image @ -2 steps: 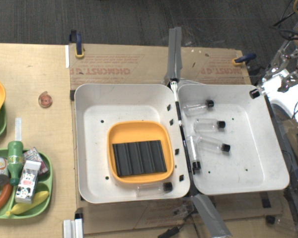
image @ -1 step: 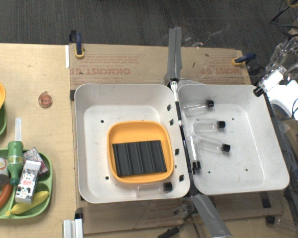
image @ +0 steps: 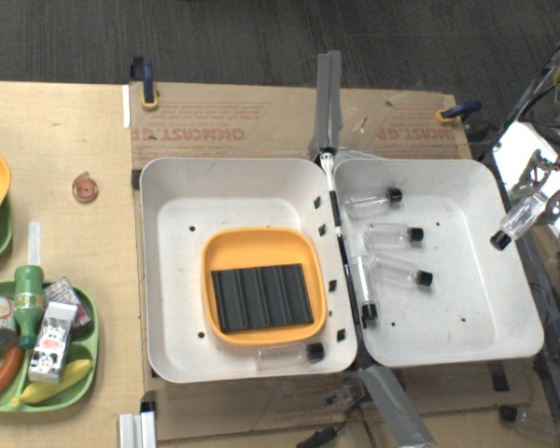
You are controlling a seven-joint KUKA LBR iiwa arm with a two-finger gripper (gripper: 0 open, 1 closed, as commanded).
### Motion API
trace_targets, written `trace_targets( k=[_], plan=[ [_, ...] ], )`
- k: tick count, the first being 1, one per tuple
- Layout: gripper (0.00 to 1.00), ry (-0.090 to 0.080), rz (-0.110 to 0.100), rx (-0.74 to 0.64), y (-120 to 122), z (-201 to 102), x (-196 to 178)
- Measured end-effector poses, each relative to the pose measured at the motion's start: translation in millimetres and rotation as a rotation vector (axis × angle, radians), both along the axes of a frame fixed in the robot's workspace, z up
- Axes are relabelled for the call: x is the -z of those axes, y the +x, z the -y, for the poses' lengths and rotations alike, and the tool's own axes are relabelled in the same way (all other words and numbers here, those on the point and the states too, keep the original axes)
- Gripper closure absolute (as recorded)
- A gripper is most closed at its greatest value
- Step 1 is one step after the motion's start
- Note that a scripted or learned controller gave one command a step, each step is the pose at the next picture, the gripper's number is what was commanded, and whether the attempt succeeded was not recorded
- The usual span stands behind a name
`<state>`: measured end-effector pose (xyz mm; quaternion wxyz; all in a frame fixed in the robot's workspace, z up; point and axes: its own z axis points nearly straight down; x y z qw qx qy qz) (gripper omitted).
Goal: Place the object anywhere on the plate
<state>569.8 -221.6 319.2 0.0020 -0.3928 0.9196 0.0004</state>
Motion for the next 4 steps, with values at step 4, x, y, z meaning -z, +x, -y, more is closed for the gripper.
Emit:
trace_targets(
  k=[4],
  plan=[
    [1.00, 0.000, 0.002, -1.176, -90.6, -8.5, -117.4]
  ],
)
